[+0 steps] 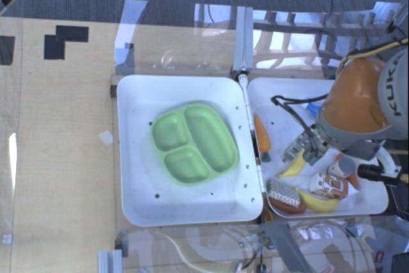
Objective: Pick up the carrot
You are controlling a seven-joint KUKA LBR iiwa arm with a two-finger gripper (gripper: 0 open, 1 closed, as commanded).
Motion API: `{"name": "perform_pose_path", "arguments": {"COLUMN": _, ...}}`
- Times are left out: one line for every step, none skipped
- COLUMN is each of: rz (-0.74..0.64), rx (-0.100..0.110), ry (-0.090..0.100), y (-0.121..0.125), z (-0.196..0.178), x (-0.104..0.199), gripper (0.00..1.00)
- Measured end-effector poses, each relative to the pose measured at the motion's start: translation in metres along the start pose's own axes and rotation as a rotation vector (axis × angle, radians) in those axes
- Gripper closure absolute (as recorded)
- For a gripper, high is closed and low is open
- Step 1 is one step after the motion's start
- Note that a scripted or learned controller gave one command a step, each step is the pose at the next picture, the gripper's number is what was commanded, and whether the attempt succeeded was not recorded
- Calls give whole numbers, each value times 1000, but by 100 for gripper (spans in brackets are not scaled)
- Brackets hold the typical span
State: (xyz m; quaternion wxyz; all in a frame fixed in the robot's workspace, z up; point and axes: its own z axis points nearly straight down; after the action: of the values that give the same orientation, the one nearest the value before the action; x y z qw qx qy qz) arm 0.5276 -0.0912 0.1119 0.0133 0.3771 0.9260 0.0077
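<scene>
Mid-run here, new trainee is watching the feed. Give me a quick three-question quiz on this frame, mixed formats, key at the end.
1. True or false: the carrot lies in the same bin as the green plate.
2. Which is nearest the gripper? A) carrot B) small banana C) green plate
3. Fill in: the carrot lies along the right bin's ____ wall.

Key: 1 false, it is in the right bin; 2 B; 3 left.
</scene>
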Motion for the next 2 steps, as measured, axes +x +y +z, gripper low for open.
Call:
{"name": "perform_pose_path", "arguments": {"rz": -669, "rx": 11, "ry": 17, "y": 79, "z": -72, "x": -9, "gripper": 100}}
{"name": "perform_pose_path", "arguments": {"rz": -1173, "rx": 6, "ry": 23, "y": 90, "z": -98, "x": 40, "gripper": 100}}
